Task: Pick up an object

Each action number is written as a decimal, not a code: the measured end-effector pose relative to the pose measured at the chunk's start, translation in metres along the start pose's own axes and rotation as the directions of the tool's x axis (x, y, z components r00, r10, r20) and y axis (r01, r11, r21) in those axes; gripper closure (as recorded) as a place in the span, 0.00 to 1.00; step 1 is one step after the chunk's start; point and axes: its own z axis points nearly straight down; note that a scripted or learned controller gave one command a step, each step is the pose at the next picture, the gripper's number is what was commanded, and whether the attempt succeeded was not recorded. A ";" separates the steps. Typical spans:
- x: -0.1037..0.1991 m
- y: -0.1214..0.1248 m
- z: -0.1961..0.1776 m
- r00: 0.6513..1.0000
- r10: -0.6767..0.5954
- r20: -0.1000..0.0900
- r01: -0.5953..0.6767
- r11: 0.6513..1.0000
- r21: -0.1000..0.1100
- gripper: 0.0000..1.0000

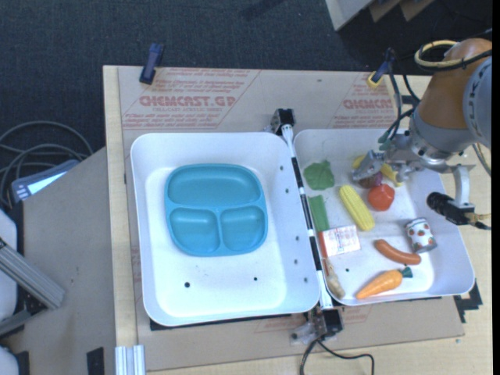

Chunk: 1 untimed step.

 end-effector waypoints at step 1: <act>0.020 -0.032 0.023 1.000 0.002 0.007 -0.002 1.000 -0.012 0.00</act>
